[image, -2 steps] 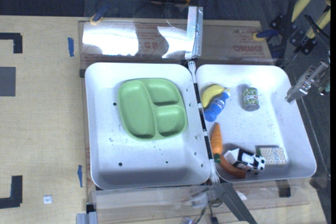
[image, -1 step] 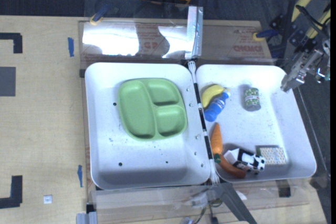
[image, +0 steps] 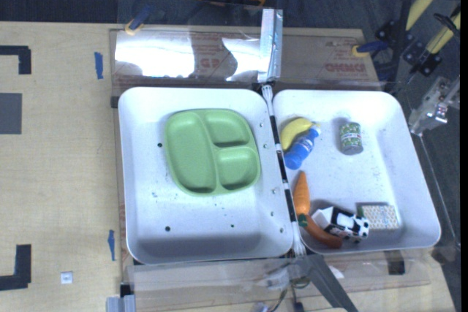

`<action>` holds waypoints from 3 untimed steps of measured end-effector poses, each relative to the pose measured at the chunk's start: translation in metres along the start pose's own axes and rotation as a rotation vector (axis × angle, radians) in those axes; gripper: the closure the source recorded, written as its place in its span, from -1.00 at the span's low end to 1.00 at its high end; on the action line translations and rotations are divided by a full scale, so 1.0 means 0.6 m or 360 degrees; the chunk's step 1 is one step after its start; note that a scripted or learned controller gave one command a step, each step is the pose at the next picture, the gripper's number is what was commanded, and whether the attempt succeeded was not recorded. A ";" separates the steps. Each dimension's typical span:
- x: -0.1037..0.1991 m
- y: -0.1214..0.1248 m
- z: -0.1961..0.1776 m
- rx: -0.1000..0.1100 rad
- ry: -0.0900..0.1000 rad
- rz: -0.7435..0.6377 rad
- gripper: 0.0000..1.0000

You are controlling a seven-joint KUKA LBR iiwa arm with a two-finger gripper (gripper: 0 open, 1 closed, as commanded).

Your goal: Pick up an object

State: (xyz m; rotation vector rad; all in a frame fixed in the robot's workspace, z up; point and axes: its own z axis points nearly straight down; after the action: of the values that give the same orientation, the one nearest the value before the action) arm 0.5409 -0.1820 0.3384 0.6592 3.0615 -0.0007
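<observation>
In the camera view, the things I could pick all lie in the right bin (image: 369, 179). A yellow toy (image: 294, 128) touches a blue bottle (image: 302, 147) near the wall between the bins. A small green can (image: 351, 137) stands alone. At the near edge, an orange carrot (image: 301, 193), a black and white toy (image: 348, 224) and a dotted box (image: 379, 215) crowd together. The left bin (image: 139, 179) has a big green plate (image: 212, 150) with three parts. I think a grab could go wrong in a few ways. The yellow toy and the bottle touch, so the claw might push one away or catch both. The things at the near edge are packed tight against the rim, so the claw could bump the wall or knock a neighbor. The can is round and might roll or slip out. The plate is wide and flat, so it looks hard to pinch. Past the right bin's far rim there is a grey shiny shape (image: 436, 107) that may be the claw. It is partly cut off and blurry, so I cannot tell if it is spread or pressed together. I also cannot make out what the curved orange-red thing (image: 322, 234) under the black and white toy is.
</observation>
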 end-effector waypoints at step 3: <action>-0.035 0.021 0.000 -0.0001 -0.0001 -0.0451 1.00</action>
State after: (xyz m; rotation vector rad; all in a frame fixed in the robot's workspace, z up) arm 0.5653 -0.1790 0.3384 0.2204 3.1231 -0.0023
